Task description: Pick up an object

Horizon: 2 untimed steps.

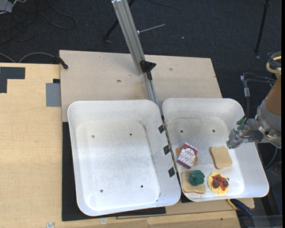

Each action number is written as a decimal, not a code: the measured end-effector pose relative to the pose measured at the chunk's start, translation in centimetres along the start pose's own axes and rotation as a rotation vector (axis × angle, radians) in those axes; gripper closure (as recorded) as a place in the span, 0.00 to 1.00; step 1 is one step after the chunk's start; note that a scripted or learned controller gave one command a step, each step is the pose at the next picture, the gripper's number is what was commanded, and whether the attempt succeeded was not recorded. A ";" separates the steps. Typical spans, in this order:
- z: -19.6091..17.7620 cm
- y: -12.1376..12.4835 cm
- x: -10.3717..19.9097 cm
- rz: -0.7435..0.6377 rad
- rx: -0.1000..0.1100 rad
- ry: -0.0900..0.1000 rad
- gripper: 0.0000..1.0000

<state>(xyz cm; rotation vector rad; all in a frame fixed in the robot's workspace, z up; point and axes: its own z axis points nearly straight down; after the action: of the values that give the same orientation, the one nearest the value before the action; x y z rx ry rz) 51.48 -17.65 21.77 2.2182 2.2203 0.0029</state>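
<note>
**Gripper at the right bin's rim, 5 items grouped in its near end**

Camera view: 2 shallow white bins sit side by side on the bench. The left bin [114, 156] has only specks and small holes on its floor. The right bin [204, 110] holds all the objects, gathered toward its near end.

A small red-and-white carton [188, 155] lies tilted near the divider between the bins, on top of an orange-brown piece [180, 152] that shows at its left edge. To its right, apart from it, a tan bread slice [221, 157] lies flat on the bin floor. Nearer the front rim, a dark green lump [196, 177] rests on a second bread slice [193, 186]. Just beside that, a yellow round piece with red toppings [219, 183] lies flat.

The arm [275, 108] reaches in from the right, and the gripper [235, 137] is at the right bin's right side, above and to the right of the tan bread slice, apart from it. Nothing shows between the fingers; how far apart they stand I cannot tell at this size.

A slanted aluminium bar [131, 34] runs from the far edge of the bench down toward the gap between the bins.
</note>
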 end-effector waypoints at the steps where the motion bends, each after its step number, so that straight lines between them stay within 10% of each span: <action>1: -0.4 1.9 5.3 -0.004 0.005 0.003 1.00; 2: -1.5 2.2 10.5 -0.004 0.005 0.003 1.00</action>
<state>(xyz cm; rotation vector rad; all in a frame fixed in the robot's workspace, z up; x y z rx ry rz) 53.69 -7.18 23.24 2.2180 2.2283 0.0010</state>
